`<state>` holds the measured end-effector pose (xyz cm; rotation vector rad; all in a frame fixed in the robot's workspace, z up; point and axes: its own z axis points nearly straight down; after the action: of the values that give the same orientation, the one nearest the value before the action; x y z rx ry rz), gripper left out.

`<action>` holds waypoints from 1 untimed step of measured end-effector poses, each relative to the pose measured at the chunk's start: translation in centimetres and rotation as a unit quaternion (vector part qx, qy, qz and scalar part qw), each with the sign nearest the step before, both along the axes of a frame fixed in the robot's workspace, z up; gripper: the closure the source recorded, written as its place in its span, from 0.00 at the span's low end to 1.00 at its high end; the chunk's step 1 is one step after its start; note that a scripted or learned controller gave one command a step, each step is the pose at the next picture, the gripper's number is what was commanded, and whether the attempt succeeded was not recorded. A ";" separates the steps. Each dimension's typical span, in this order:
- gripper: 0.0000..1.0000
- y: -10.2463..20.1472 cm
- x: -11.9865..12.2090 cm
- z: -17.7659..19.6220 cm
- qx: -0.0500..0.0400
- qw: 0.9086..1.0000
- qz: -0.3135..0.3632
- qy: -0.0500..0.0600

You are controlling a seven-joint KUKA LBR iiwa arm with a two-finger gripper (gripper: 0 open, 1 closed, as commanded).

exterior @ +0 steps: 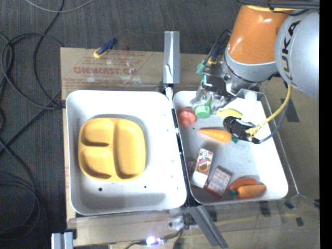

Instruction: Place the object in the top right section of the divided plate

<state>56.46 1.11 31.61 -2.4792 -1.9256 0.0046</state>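
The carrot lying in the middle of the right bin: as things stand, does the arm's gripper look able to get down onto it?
Probably yes. The carrot lies bare on the right bin's floor with nothing on top, and the gripper hangs just up-left of it. The black fitting with the yellow cable at its leafy end could crowd a grasp.

"KUKA" runs down the grey arm [306, 40], and faded red "CHEMCAST" lettering crosses the cardboard sheet [106, 70].

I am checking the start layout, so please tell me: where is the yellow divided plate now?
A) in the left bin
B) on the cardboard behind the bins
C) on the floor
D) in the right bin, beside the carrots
A: the yellow divided plate lies in the left bin, while the carrots lie in the right bin.
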 end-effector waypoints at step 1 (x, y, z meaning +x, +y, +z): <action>1.00 10.7 2.8 -4.3 0.000 1.000 0.004 0.000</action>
<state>59.24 11.82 27.33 -2.4712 -1.9362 0.0063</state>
